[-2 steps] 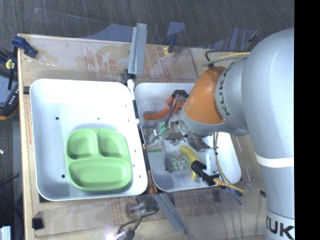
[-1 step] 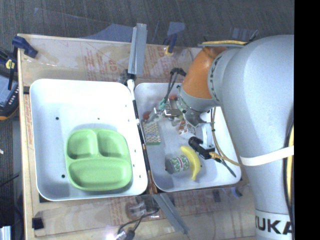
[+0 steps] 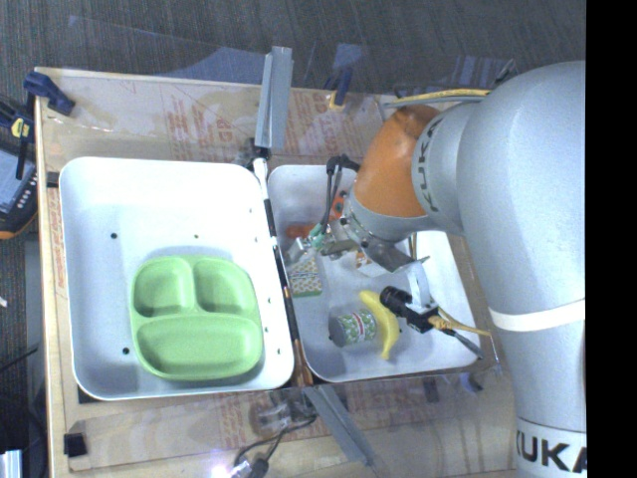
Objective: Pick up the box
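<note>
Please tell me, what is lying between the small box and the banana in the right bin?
In the camera view, between the box and the banana lies a small can on its side, near the banana.

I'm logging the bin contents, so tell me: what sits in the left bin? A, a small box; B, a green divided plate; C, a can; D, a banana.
B: the green divided plate lies in the left bin, while the banana and the can lie in the right bin.

Right bin (image 3: 453,361) — my gripper (image 3: 311,242) low by the box (image 3: 305,275); banana (image 3: 381,319), can (image 3: 351,328) lay near. Left bin (image 3: 90,182) held a green tray (image 3: 196,318).
</note>
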`<state>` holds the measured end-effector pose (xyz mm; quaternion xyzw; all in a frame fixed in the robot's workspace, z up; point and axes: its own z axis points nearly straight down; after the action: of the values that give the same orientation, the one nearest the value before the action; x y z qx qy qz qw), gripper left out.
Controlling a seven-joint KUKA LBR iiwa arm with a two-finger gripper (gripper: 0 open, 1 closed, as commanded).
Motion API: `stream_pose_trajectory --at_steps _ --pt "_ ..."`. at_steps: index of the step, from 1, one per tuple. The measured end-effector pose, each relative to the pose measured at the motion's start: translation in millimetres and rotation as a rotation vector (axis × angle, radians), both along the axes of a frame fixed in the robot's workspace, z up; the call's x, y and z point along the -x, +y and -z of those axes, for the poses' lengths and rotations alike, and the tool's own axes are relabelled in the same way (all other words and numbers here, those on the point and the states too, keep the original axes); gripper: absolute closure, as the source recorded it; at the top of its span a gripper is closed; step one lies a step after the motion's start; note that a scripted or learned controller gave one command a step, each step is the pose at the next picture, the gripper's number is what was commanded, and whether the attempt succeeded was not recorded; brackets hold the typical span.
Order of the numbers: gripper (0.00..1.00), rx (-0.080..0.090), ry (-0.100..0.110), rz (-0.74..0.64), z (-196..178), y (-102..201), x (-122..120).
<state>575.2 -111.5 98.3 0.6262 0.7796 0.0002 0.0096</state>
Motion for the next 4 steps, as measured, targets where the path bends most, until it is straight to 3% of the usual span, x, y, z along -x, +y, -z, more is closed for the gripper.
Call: stream_pose_trajectory --at_steps 1,2,3,4 --pt "0.00 -0.011 0.015 -0.020 -14.2 2.0 -9.7" --pt "0.00 -0.013 0.016 0.018 -69.4 -30.5 -1.2" --pt "0.00 0.008 0.002 -0.136 -0.4 0.5 -1.8" --pt "0.00 -0.003 0.006 0.090 0.7 1.9 0.2"
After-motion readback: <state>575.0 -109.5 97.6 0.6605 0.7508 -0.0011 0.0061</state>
